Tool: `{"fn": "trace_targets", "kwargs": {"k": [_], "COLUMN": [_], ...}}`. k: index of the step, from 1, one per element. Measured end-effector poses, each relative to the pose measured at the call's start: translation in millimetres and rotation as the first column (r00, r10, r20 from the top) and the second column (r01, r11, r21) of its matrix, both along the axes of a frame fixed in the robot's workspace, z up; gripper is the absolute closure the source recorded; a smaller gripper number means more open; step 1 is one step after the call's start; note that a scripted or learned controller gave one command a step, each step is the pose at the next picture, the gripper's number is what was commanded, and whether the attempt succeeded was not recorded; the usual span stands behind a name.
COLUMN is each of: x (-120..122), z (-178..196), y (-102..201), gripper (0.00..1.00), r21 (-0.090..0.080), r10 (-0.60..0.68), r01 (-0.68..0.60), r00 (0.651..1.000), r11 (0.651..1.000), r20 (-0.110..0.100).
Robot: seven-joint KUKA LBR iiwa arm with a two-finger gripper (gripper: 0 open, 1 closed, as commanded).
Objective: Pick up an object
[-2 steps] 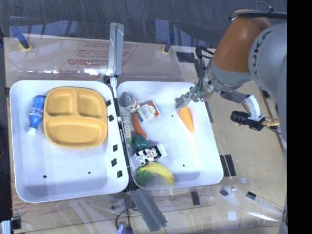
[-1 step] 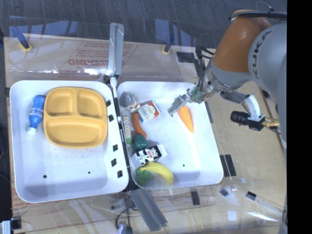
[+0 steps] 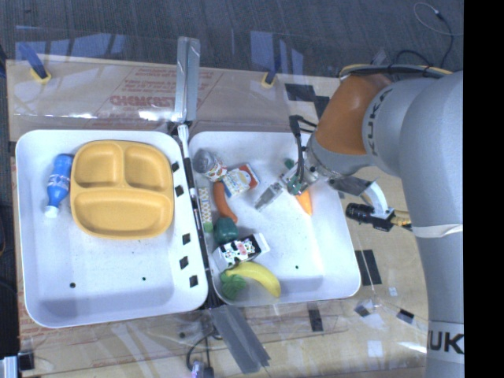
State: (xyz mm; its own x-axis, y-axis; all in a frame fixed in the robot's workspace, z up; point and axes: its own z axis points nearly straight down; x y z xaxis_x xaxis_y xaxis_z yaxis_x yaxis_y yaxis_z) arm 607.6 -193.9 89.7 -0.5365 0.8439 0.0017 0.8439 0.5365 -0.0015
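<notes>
A grey KUKA arm (image 3: 409, 140) with an orange band reaches in over the right-hand white bin (image 3: 331, 278), its jaws (image 3: 293, 186) low at the bin's far right part, just beside a small orange carrot-like piece (image 3: 304, 202). Whether the jaws are apart or together cannot be told; the wrist covers them, and a grey metal part (image 3: 268, 196) juts out to the carrot's left.

The carrot-like piece is short, tapered and bright orange, lying on the bin floor with its top end under the wrist. Left of it lie a small white carton with red and blue print (image 3: 239, 179), a grey round thing (image 3: 204, 161) and a longer orange piece (image 3: 224, 201). Nearer the camera from the carrot sit a dark green lump (image 3: 225, 230), a black-and-white printed box (image 3: 239, 249), a yellow banana (image 3: 256, 276) and a green thing (image 3: 232, 285) partly under the banana.

Well to the carrot's left, in the left bin (image 3: 47, 305), a yellow divided plate (image 3: 122, 188) lies beside a blue bottle (image 3: 58, 181).

The prints on carton and box are too small to read.
</notes>
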Motion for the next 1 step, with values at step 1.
{"fn": "trace_targets", "kwargs": {"k": [1], "x": [0.4], "z": [7.0], "y": [0.5], "gripper": [1.0], "r21": [0.001], "r10": [0.005], "r01": [-0.005], "r00": [1.0], "r11": [1.0], "r20": [-0.004]}}
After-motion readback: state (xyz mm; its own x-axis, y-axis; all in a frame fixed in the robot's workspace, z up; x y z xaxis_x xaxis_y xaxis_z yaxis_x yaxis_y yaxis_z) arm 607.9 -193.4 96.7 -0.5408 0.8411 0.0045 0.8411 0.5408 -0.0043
